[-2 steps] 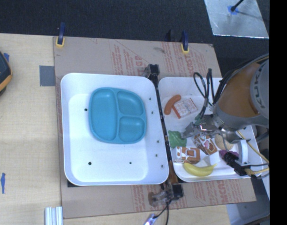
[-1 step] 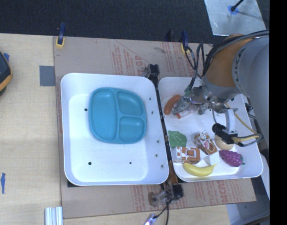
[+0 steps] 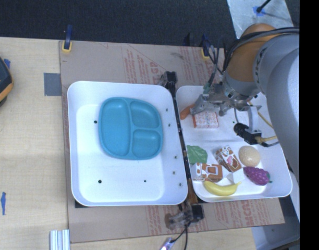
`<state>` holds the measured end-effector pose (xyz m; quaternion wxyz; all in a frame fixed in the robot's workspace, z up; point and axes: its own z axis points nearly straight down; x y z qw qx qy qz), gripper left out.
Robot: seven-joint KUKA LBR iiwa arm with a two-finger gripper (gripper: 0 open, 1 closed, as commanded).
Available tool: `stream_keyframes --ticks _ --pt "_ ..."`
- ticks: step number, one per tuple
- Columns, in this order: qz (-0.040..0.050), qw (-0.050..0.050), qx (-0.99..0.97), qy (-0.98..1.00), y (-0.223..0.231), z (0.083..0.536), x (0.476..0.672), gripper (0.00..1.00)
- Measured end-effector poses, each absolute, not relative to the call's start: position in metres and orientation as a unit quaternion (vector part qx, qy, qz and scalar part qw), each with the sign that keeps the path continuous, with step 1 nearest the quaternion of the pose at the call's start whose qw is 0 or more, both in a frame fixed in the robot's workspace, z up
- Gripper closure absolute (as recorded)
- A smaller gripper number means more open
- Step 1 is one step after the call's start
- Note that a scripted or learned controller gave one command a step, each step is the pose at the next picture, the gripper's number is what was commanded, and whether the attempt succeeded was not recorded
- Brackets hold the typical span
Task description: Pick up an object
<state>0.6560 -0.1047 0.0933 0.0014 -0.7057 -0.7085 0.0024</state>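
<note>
The right bin point(image 3: 282, 189) holds several toy foods. My gripper point(image 3: 213, 104) hangs low over that bin's far end, right above a small white and red box point(image 3: 205, 121) and seemingly touching its top edge. An orange carrot point(image 3: 185, 112) lies just left of the box, against the bin wall. Nearer the front lie a green leaf point(image 3: 196, 153), two brown and white cookie pieces point(image 3: 209, 171) point(image 3: 228, 159), a tan egg point(image 3: 248, 155), purple grapes point(image 3: 257, 175) and a yellow banana point(image 3: 220, 188).
The left bin point(image 3: 81, 139) carries a blue divided plate point(image 3: 131, 127) in its far half. The grey arm with its orange band point(image 3: 253, 40) comes in from the upper right, and a black cable point(image 3: 248, 132) hangs over the right bin.
</note>
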Motion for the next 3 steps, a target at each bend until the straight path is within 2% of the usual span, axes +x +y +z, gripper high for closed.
stream_keyframes --ticks 3 --pt "0.0035 0.0 -0.707 -0.708 -0.101 0.0935 0.6558 0.0"
